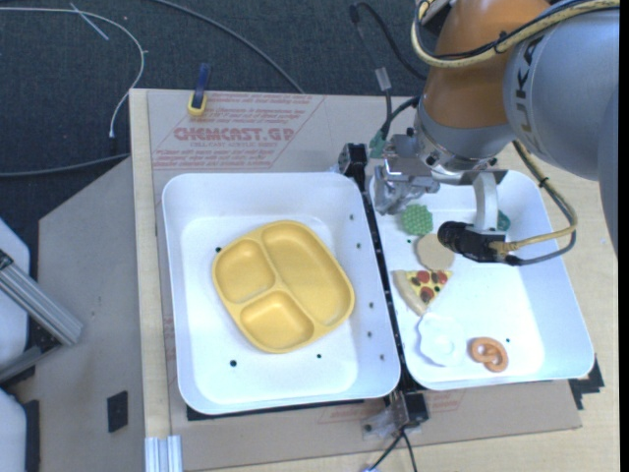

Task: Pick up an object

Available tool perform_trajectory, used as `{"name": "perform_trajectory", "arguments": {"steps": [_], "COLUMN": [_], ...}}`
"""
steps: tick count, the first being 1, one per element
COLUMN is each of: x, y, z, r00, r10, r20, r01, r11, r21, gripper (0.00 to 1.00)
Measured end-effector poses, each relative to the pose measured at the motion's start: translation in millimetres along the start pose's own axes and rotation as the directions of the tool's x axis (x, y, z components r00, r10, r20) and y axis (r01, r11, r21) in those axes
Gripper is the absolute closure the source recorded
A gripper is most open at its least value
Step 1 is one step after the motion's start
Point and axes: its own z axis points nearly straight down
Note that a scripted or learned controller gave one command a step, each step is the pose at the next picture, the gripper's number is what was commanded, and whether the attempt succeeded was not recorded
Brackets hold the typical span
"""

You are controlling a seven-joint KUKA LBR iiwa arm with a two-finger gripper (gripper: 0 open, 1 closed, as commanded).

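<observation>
My gripper [391, 197] hangs over the far left part of the right bin [550, 313], just left of a green knobbly piece [418, 219]. In front of it lie a tan round piece [430, 253], a pizza slice [423, 285], a white fried egg [435, 341] and a pretzel [488, 353]. Something teal [503, 221] peeks out behind the wrist bracket. The arm hides the bin's far end. I see nothing between the fingers.
The left bin [192, 224] holds a yellow divided plate [283, 284] at its middle. A blue and yellow clip [200, 94] sits at the far edge of the cardboard sheet. Cables trail over the dark floor behind the bench.
</observation>
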Motion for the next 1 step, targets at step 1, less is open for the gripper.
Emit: {"name": "perform_trajectory", "arguments": {"steps": [1], "x": [47.6], "y": [-5.8], "z": [29.4], "r00": [1.000], "r10": [0.001], "r20": [0.001], "r01": [-0.001], "r11": [1.000], "r21": [0.004], "gripper": [1.00]}}
